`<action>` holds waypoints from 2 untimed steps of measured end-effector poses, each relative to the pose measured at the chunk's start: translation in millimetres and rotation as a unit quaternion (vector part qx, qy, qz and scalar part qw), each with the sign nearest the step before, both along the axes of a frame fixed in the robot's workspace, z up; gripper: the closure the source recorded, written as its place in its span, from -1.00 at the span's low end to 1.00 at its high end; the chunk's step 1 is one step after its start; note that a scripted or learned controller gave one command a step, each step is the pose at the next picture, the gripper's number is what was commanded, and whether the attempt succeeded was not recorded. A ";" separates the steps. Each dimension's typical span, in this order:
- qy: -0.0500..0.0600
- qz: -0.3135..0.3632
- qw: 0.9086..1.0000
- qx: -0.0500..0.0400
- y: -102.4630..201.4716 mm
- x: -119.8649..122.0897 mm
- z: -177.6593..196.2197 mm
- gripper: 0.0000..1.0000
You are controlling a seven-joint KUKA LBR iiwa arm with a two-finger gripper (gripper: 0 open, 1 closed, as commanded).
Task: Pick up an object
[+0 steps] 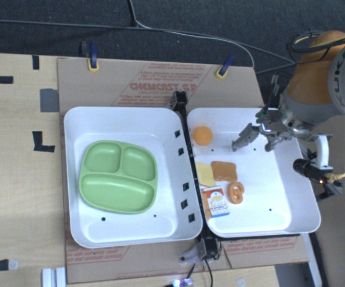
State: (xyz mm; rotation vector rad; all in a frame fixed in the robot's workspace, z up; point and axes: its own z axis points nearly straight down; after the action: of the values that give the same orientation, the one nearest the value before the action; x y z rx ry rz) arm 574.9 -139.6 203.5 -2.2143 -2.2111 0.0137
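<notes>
the small red-and-white printed packet (217,202) lies nearest, at the front of the right white bin (292,214), touching a pretzel-shaped orange toy (236,192). behind them sit a pale yellow slice (204,173) and a brown toast-like piece (224,170), then a round orange ball (202,136). the green divided tray (118,176) fills the left white bin (100,115). farther right, the two-finger gripper (257,139) hovers with fingers spread, holding nothing.

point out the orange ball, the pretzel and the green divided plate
orange ball (203,136): camera view, middle of the ball, upper left of the right bin
pretzel (236,192): camera view, centre of its twisted loop, right bin
green divided plate (118,176): camera view, floor of its large front compartment, left bin
</notes>
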 end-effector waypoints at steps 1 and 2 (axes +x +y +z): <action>-0.007 0.002 1.000 -0.001 0.3 3.1 7.4 -1.00; -0.006 0.001 1.000 -0.001 -2.2 4.3 -53.3 -1.00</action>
State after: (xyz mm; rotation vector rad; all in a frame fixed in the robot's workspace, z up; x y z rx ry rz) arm 579.2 -141.7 150.3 -2.2184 -2.2214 0.0035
